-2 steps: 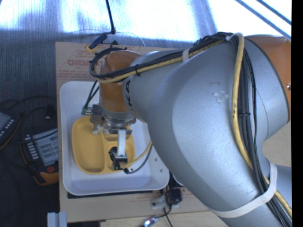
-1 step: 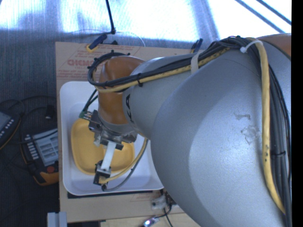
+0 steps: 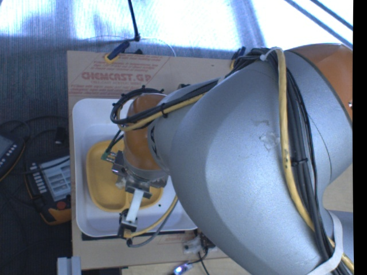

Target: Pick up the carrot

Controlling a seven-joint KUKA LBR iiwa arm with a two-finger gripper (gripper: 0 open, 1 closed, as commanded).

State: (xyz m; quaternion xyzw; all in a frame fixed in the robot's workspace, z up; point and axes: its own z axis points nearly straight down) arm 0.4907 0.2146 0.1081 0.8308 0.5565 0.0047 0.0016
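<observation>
Here the jaws' opening cannot be told, low over a yellow dish (image 3: 100, 176).

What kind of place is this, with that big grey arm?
Probably a robotics lab or test bench: a cabled robot arm reaches over a white bin on a board, and a handheld controller lies on the carpet beside it.

The carrot could not be told apart with any certainty. Its likely place, the middle of the left bin (image 3: 80, 153), lay hidden under the arm's wrist (image 3: 140, 148), and beside the wrist a broad yellow dish-like thing (image 3: 98, 179) rested on the bin's floor.
</observation>
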